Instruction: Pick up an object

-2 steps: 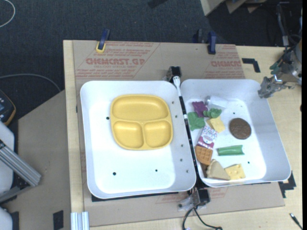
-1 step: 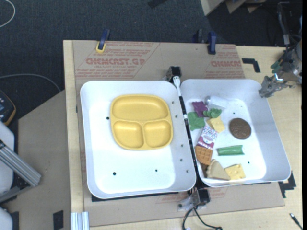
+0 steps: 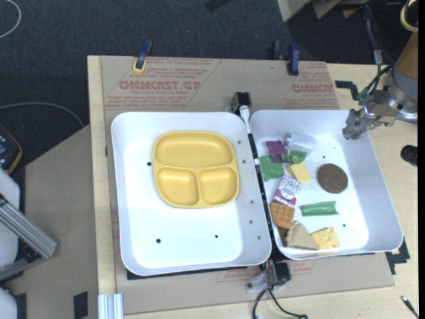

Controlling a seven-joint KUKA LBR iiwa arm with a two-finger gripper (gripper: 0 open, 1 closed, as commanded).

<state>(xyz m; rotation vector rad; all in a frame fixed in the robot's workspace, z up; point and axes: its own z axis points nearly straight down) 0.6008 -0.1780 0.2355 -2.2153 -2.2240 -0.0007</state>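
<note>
Camera view: brown disc (image 3: 331, 177) below-left of claw (image 3: 356, 126).

Lab: clamped bench (image 3: 199, 78), white bins (image 3: 126, 178)

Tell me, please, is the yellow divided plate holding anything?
Empty: all three compartments of the yellow plate show bare yellow; it sits alone in the left bin.

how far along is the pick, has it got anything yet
Nothing looks picked yet. The gripper hangs over the right bin's far right rim with nothing visible between its fingers. The brown disc, green bar, waffle piece and the rest lie in the bin. The yellow divided tray sits in the left bin. Left: descend, grasp, lift.
</note>
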